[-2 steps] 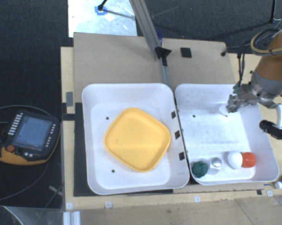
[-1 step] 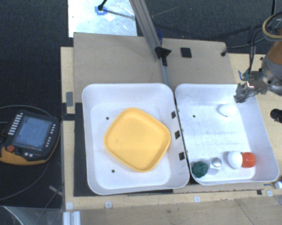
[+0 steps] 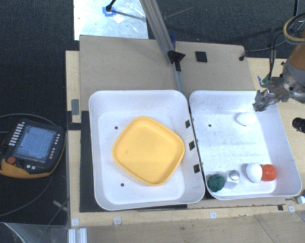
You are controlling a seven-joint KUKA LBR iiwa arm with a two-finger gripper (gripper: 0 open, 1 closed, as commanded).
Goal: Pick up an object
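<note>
Two white bins [image 3: 142,99], yellow plate [image 3: 148,150] in left, pincer [image 3: 262,101] over right, grip state unclear

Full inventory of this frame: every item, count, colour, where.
plate: 1, yellow, squarish, in the left bin
left bin: 1, white, left half of bench
right bin: 1, white, right half of bench
white object: 1, white, rounded, upper right bin
green object: 1, dark green, near-left corner of right bin
silver object: 1, grey, beside the green one
white ball: 1, white, near edge of right bin
red ball: 1, red-orange, touching the white ball
teach pendant: 1, grey and orange, on the floor, left
end effector: 1, grey, over the right bin's far right corner
</note>
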